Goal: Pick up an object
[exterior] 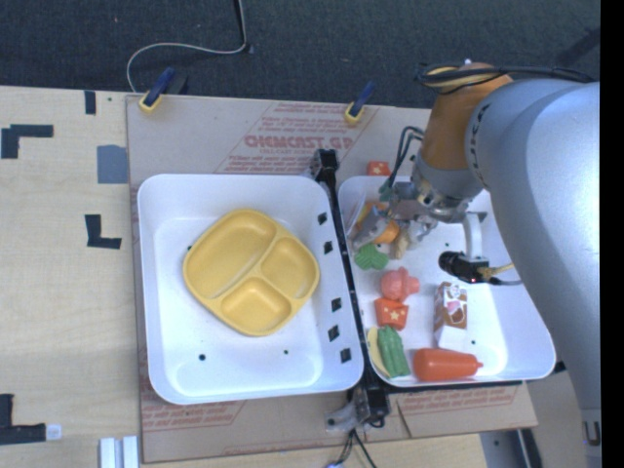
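My gripper (pixel 392 224) reaches down into the upper left part of the right bin (pixel 517 344), among small toy foods. An orange-brown piece (pixel 388 232) lies right at its tip, next to a green leafy piece (pixel 370 256). Whether anything sits between the fingers is hidden by the wrist. Below lie a pink piece (pixel 397 283), a red-orange block (pixel 391 312), a green vegetable (pixel 393 351), an orange carrot-like piece (pixel 446 363) and a small brown-and-white packet (pixel 451 307).
The left bin (pixel 161 354) holds a yellow divided plate (pixel 252 271). A black divider rail (pixel 336 261) runs between the bins. The grey arm (pixel 546 193) covers the right bin's upper right side. Clamps (pixel 150 98) hold the cardboard base at the back.
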You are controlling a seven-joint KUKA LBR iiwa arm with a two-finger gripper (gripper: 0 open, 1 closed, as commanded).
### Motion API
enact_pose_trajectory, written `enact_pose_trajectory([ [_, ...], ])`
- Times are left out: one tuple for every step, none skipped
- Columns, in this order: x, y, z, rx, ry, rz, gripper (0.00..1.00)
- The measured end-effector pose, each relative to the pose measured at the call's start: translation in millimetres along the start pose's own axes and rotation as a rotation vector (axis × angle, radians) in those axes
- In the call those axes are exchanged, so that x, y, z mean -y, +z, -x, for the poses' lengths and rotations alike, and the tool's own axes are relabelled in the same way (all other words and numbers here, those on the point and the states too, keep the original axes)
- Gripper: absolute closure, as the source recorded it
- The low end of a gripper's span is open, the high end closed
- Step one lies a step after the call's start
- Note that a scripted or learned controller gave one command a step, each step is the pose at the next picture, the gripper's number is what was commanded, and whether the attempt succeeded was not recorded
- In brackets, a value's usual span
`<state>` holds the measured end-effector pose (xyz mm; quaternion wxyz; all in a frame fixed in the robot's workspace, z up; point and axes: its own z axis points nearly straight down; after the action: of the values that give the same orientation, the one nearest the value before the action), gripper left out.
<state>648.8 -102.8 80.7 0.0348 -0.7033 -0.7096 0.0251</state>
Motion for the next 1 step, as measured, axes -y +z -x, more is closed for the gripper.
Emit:
enact_pose_trajectory([
  [6.3, 0.1, -2.7, 0.009, 0.005, 0.024, 0.0],
])
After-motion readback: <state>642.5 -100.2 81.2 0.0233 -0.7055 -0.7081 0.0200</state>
